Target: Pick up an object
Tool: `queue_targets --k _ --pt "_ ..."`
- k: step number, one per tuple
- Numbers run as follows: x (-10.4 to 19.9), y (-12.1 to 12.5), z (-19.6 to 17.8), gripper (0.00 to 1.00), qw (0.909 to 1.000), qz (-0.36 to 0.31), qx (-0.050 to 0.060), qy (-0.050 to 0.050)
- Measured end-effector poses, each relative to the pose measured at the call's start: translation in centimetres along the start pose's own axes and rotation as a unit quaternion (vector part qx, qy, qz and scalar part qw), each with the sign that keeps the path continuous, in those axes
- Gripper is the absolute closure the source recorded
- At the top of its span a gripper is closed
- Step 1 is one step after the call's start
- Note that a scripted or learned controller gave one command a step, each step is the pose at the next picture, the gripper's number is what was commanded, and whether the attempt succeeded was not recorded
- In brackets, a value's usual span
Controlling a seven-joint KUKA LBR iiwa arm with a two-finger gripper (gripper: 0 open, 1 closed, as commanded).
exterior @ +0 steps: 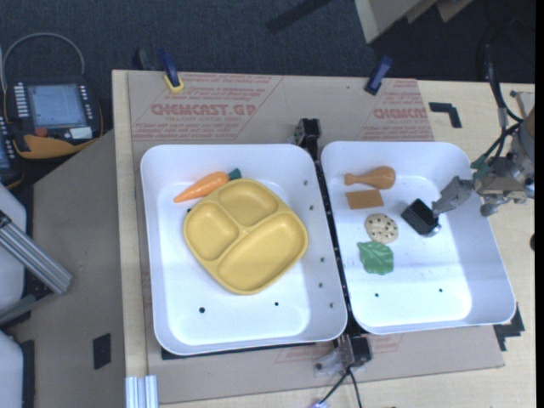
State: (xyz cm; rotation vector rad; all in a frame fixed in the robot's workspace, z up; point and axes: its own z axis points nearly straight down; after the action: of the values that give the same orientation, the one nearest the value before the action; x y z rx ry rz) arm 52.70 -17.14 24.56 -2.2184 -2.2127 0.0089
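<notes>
Claw (422, 217) low in right bin (484, 270), nothing visibly held; can't tell how far open it is from this angle. Just beside it, toward the other bin: cookie (382, 227), leaf (376, 257) a little nearer the camera, brown slab (364, 199) and drumstick (371, 177) farther back. Looks like approach step, target likely the cookie. Next: line up over it, descend, close. Arm is cut off at frame edge. Carrot (201, 186), yellow plate (245, 235) well apart in left bin (170, 296).

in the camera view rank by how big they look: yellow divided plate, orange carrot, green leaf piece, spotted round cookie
Largest to smallest:
1. yellow divided plastic plate
2. orange toy carrot
3. green leaf-shaped piece
4. spotted round cookie
The last two look close in size; the leaf seems slightly bigger.
</notes>
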Motion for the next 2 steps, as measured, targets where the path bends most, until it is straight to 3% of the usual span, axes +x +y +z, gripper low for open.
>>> queue_targets --k 1,2 --pt "0.0 0.2 -0.5 0.00 1.0000 -0.001 -0.005 -0.001" --pt "-0.2 1.1 5.2 0.00 1.0000 -0.001 -0.001 0.000"
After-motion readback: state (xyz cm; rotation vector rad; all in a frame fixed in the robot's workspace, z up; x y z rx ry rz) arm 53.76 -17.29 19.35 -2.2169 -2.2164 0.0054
